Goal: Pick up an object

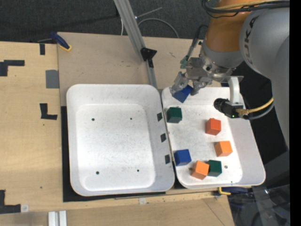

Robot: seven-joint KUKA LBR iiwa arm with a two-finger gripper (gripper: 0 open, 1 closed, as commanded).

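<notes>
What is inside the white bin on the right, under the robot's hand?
The right bin holds six loose blocks: two green, one blue, three orange. Another blue block sits between the fingers of the gripper, at the bin's far corner. The gripper covers that corner.

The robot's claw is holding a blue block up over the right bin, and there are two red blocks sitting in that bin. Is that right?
Almost. The claw does hold a blue block over the right bin, but the camera view shows one red block in that bin, not two. The others lying there are two orange, two green and one more blue.
</notes>
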